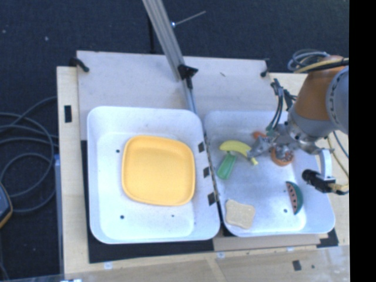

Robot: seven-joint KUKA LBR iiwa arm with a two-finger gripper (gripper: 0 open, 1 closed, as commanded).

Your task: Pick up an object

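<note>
— Which step is it on, do you reckon?

— The approach, I'd judge. The arm (317, 101) reaches in from the right and bends down over the right bin (320, 219), with the pincer (271, 145) low among the toys near the bin's upper middle. Nothing looks lifted.

— Is the pincer wide or closed on something?

— I can't tell from here; the wrist and cables crowd that spot. A small orange-brown piece (282, 156) lies right beside it, and the yellow banana (236, 147) is just to its left, with the green block (226, 165) touching the banana's underside.

— What else could it go for?

— A slice of bread (239, 213) near the front edge of that bin, and a watermelon wedge (294, 197) toward the right side, both well apart from the pincer. The left bin (106, 122) carries a yellow plate (158, 170).

— So what does the next move call for?

— Settling squarely over one piece, probably the nearest, then closing and rising straight. The banana and block sit so close that a sloppy descent could nudge both.
</note>
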